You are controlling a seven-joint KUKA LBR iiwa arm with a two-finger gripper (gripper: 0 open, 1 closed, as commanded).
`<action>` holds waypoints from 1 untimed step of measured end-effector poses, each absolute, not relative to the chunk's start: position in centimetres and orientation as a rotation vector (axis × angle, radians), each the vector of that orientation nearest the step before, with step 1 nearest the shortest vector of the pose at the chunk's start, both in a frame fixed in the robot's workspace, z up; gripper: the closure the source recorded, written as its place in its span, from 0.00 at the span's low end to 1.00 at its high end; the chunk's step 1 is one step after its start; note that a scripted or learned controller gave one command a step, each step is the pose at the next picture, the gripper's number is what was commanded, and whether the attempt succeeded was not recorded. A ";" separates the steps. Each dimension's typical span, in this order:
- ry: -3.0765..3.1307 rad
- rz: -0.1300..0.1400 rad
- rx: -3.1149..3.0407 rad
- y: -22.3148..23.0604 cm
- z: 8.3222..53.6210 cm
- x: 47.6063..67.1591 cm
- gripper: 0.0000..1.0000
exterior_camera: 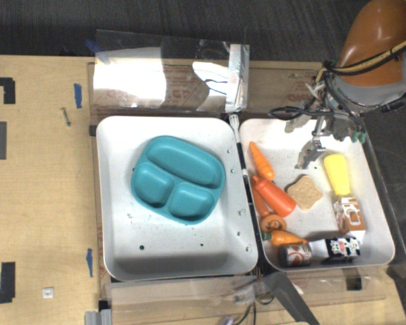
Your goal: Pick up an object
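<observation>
A: Checking the right bin: which way did the yellow block lie?

B: Long axis ran near-to-far, tilted slightly; it sat just beside the tan cracker. Orange carrots lay along the bin's left wall, pointing far-to-near.

A: Arm?

B: It reached in from the right, orange band high, wrist above the far end. The claw hung over bare bin floor, nothing between its fingers. Apart or together: couldn't tell.

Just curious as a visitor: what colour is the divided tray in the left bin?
Teal blue. The divided tray shows clearly in the camera view from above.
</observation>
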State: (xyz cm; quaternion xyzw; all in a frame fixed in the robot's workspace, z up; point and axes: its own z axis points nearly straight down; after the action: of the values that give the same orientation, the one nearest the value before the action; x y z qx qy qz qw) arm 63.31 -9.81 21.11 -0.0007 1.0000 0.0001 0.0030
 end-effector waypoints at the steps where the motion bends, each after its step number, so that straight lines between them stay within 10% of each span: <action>1: 3.127 0.000 -0.240 -10.5 9.2 52.1 0.00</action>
State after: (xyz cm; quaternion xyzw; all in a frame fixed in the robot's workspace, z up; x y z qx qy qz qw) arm 52.12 -10.54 9.19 -0.0766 0.9971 -0.0001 0.0029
